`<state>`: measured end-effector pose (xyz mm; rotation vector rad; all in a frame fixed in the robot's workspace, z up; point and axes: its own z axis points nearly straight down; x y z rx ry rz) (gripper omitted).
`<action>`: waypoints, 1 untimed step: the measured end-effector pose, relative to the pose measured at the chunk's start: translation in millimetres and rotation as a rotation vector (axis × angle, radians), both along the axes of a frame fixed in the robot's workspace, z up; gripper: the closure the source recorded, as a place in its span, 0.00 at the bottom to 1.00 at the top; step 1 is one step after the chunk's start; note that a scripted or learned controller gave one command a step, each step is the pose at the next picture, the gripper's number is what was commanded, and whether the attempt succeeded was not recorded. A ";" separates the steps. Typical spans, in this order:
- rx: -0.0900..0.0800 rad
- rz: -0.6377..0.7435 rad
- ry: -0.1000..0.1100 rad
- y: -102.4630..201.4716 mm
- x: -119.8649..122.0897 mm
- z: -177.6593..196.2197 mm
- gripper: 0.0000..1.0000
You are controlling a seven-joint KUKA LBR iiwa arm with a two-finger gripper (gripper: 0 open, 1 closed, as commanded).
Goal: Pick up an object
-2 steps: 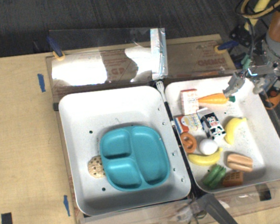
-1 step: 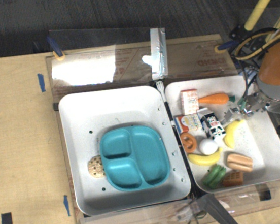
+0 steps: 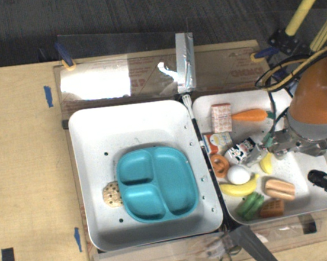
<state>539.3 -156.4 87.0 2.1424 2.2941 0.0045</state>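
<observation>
Plastic toy food is crowding the right bin (image 3: 317, 205): a smooth orange carrot (image 3: 250, 116), a white egg (image 3: 238, 175), a curved yellow banana (image 3: 239, 188), a green pepper (image 3: 251, 205), a tan hot dog (image 3: 279, 189) and a red-and-white carton (image 3: 221, 117). Just beside the egg, the tool (image 3: 260, 151) is hovering low; how it is set cannot be told. In the left bin (image 3: 92, 136), a glossy teal divided plate (image 3: 156, 182) is lying beside a speckled cookie (image 3: 111, 194).
</observation>
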 end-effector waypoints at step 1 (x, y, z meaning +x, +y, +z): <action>-0.002 -0.001 -0.006 -0.7 2.0 11.5 1.00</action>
